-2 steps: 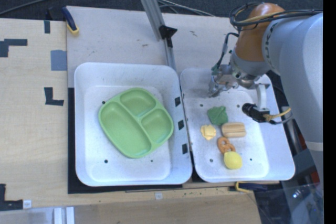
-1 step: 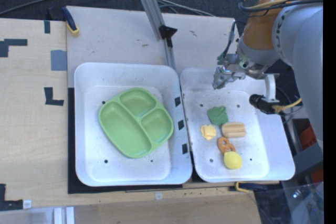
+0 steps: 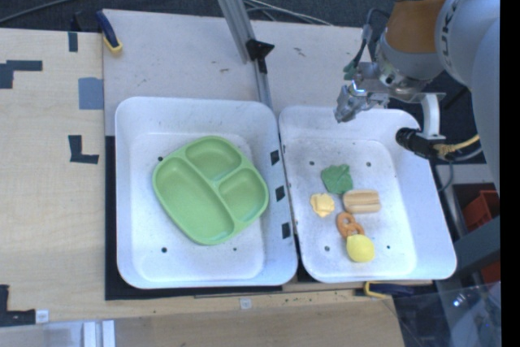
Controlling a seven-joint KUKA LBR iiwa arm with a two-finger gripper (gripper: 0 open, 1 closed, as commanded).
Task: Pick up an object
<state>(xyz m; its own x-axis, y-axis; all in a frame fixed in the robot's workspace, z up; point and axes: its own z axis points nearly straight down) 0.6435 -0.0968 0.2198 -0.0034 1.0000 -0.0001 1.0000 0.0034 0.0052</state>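
The right bin holds several small food toys in a cluster: a green leafy piece, a tan bread roll, a small yellow piece, an orange pretzel and a yellow lemon. My gripper hangs above the far edge of the right bin, well behind the cluster and apart from it. Its fingertips are small and dark, and nothing shows between them.
The left bin carries a green divided plate. A slanted metal post rises behind the bins. A black cable and plug hang off the arm over the right bin's far right corner.
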